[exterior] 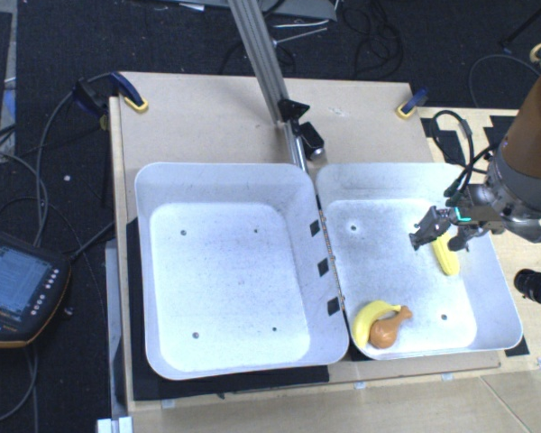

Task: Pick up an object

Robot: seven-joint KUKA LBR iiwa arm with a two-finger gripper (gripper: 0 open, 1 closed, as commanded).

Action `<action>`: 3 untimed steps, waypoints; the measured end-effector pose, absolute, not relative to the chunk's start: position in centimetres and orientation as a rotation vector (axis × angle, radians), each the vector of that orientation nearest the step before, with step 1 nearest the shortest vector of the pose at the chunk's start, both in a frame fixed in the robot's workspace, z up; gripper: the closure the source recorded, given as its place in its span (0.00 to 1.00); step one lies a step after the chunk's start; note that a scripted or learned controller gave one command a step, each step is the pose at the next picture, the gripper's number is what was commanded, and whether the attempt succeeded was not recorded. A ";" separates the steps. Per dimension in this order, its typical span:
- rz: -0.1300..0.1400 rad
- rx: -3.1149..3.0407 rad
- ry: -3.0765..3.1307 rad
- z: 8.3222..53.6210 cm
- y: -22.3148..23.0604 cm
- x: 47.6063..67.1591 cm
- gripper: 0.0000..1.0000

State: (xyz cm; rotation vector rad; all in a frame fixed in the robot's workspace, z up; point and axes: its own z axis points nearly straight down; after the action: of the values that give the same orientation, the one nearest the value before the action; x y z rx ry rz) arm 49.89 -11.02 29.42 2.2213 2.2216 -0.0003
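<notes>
Nearest the camera, a banana and an orange drumstick-shaped toy [385,328] touch at the right bin's [487,332] front wall. Just beneath my fingers [442,233] lies a yellow piece [446,258]. Whether they are clenched I cannot tell; descending off-centre could knock it aside. Across the worktop [207,120], the left bin [149,269] holds nothing.

The grey arm [523,179] reaches in from the right edge of the view, its orange band broad above the wrist. The wrist angles down and leftward, and the dark two-finger gripper [438,233] hangs low at its end.
</notes>
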 end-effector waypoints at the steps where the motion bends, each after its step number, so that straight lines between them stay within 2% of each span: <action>1: 0.000 2.221 2.222 29.4 -11.0 49.9 0.00; 3: -0.004 2.223 2.225 19.4 -10.8 51.6 0.00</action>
State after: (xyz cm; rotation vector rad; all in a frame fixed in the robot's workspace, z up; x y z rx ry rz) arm 51.61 -10.78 19.43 2.2234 2.2247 -0.0045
